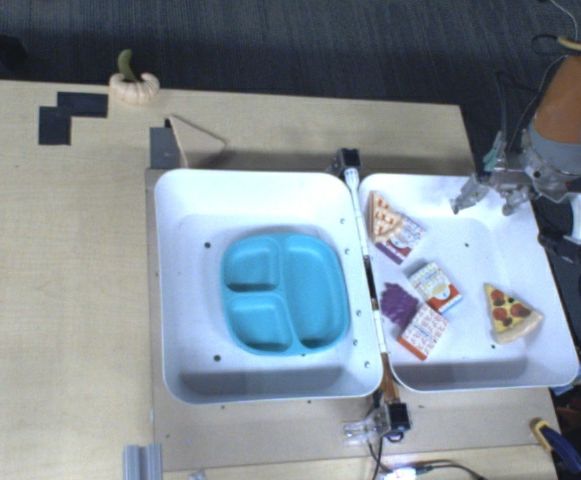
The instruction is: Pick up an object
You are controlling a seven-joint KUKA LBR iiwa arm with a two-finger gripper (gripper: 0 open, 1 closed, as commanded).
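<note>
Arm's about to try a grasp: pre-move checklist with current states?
1. Two-finger gripper over the right white bin, near its far edge: ok.
2. Nothing between the fingers: ok.
3. Targets in that bin: yellow pizza-slice toy, purple grape bunch, small red-and-white box: ok.
4. Pizza slice lies apart from the rest: ok.
5. Grapes touch a neighbouring red-and-white packet: not ok.
6. Blue divided plastic tray in the left bin, out of the way: ok.

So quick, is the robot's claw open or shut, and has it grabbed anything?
Gripper: open, holding nothing, up at the far edge of the right bin, away from the pizza slice toy.
</note>
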